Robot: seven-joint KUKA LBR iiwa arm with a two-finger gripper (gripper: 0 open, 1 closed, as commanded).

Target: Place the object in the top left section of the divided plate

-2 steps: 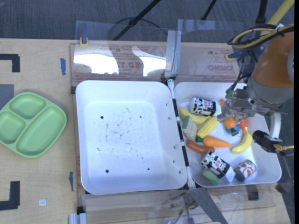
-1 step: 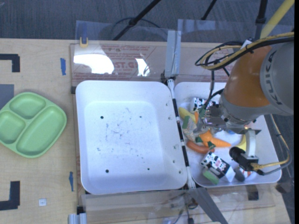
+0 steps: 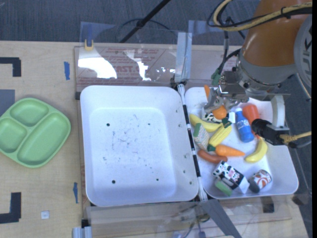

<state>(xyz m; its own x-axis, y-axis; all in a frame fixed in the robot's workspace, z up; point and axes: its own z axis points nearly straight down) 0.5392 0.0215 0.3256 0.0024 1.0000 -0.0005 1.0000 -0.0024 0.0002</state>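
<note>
Bench: 1 pale wood bench top (image 3: pixel 39 192), black tape marks at its left edge; dark grey carpet behind.
Arm: 1 grey KUKA arm w/ orange band (image 3: pixel 275 31), in from the right, yellow + black cables looped over it.
Bins: 2 shallow white plastic bins side by side. Left bin (image 3: pixel 133 143) has faint scribble marks on its floor; right bin (image 3: pixel 285 175) holds all the toys.
Panel: 1 clear plastic sheet (image 3: pixel 129 63) standing behind the left bin, glare on it.
Plate: 1 light green divided plate (image 3: pixel 32 132), 3 sections, on the bench well left of the bins; top left section bare.
Gripper: 1 two-finger gripper (image 3: pixel 218 102), low over the far end of the toy pile; open or closed, can't tell.
Toys in right bin: 3 yellow plastic bananas (image 3: pixel 220 135); 2 orange carrots (image 3: pixel 229 151); 1 blue bottle (image 3: pixel 243 125); 1 black-and-white cow-print block (image 3: pixel 228 173); 1 small silver can (image 3: pixel 261 179). Objs heaped, touching.
</note>
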